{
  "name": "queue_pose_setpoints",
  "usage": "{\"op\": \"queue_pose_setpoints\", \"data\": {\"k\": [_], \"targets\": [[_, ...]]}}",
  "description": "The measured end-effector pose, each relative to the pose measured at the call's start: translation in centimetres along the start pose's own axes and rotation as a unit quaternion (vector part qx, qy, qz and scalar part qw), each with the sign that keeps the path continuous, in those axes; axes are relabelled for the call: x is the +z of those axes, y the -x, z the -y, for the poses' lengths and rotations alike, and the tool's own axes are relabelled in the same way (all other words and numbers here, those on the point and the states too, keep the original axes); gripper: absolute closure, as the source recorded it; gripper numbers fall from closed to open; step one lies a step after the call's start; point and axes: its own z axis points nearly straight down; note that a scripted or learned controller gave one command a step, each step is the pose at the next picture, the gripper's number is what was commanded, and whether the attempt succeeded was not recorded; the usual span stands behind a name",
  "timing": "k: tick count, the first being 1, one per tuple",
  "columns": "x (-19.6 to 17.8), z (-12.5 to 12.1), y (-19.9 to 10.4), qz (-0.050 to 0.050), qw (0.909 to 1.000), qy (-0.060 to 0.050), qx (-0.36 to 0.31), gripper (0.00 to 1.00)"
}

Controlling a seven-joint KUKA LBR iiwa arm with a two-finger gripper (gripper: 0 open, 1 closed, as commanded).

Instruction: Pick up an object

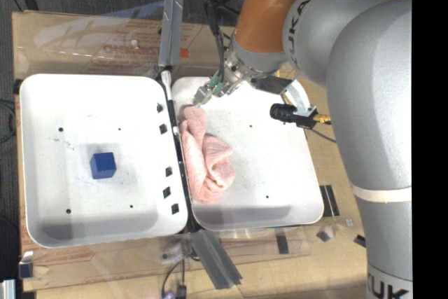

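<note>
Pink cloth [205, 163] (crumpled), blue cube [103, 164]

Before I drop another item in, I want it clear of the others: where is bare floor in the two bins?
Left bin: bare all around the blue cube. Right bin: bare right of the pink cloth; crowded at its top-left corner, under the gripper.

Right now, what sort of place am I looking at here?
Probably a robotics lab grasping bench: a KUKA arm reaches over two white bins, one holding a blue cube, the other a pink cloth.
</note>
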Motion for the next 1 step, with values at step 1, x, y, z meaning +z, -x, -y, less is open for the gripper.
{"op": "queue_pose_setpoints", "data": {"k": [1], "targets": [[0.03,-1.70,0.12,0.001,1.0000,0.001,0.003,1.00]]}}
